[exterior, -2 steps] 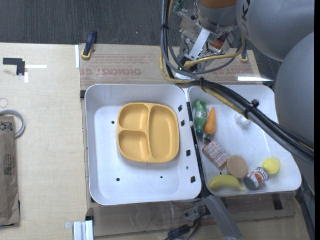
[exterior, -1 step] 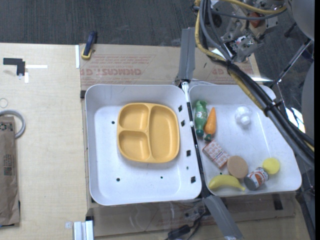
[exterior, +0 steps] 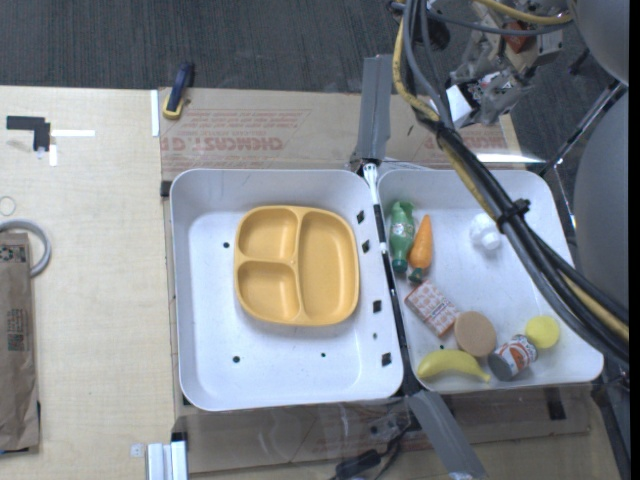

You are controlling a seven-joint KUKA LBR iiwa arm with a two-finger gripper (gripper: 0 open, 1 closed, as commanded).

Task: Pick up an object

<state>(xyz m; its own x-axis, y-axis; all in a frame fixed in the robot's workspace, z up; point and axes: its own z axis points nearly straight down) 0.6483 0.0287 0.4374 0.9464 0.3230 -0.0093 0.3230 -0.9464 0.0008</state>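
The right bin (exterior: pixel 462 270) holds a green bottle (exterior: pixel 401 232) with an orange carrot (exterior: pixel 422 243) beside it and a small white object (exterior: pixel 486 234). Nearer the front lie a red patterned packet (exterior: pixel 432 308), a brown round piece (exterior: pixel 475 333), a banana (exterior: pixel 452 367), a small can (exterior: pixel 513 356) and a yellow ball-like fruit (exterior: pixel 542 331). My gripper (exterior: pixel 483 81) hangs high beyond the back edge of this bin, apart from every object. In the left bin (exterior: pixel 210 353) rests a yellow divided plate (exterior: pixel 297 265).
Black and yellow cables (exterior: pixel 500 203) run from the wrist diagonally over the right bin's back right half. Cardboard (exterior: pixel 260 133) lies behind the bins, with a blue and yellow tool (exterior: pixel 178 90) on it. A brown paper bag (exterior: pixel 15 348) sits at far left.
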